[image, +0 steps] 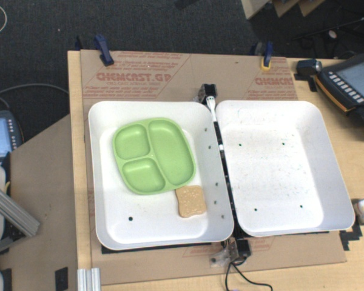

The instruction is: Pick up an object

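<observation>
Left bin (pixel 109 223) holds green plate (pixel 153 156), touching tan toast (pixel 191 201).

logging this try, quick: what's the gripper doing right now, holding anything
Gripper: state cannot be told from this camera view. Nothing looks lifted: the green divided plate and the tan toast-shaped piece both lie in the left bin.
</observation>
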You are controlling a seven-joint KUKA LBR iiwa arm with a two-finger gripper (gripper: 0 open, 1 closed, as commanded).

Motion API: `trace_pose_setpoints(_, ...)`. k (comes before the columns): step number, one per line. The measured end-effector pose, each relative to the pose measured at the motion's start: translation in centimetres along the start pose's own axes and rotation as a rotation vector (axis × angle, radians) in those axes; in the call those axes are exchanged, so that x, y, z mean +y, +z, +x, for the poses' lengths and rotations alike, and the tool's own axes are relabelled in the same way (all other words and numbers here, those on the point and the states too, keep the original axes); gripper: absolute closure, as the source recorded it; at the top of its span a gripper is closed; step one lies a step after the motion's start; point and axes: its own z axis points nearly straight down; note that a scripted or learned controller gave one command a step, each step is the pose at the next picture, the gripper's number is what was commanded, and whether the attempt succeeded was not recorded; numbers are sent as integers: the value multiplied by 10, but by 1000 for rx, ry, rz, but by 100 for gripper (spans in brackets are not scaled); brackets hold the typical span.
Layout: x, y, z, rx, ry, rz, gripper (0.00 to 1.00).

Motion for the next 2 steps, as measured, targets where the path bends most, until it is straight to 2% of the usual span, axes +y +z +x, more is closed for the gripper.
trace_pose_setpoints(1,-22,128,19,9,2,29,100)
trace_pose_setpoints(2,10,-1,-35,-3,5,-1,100)
